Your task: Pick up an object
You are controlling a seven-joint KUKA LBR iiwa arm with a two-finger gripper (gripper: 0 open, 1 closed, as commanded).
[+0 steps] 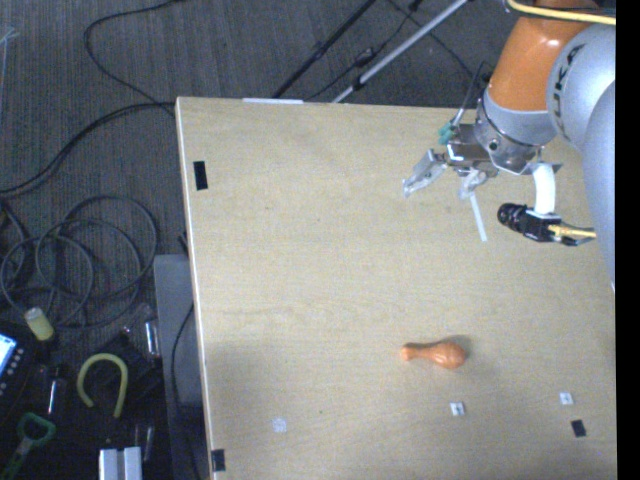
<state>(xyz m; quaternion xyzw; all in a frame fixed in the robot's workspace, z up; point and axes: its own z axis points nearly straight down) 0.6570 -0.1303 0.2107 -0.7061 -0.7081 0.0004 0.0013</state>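
Up high, the gripper point(445, 188) hangs over the tan surface point(300, 268) with nothing in it.
Its two fingers are spread wide apart. An orange toy point(436, 354) shaped like a small pear lies flat on the surface, well apart from the gripper and nearer the front. The grey arm point(560, 68) comes in from the right.

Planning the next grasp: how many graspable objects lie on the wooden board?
1. A small orange pear-shaped object lies near the board's lower edge, right of centre, well below the pincer. The arm might hide something at the right.
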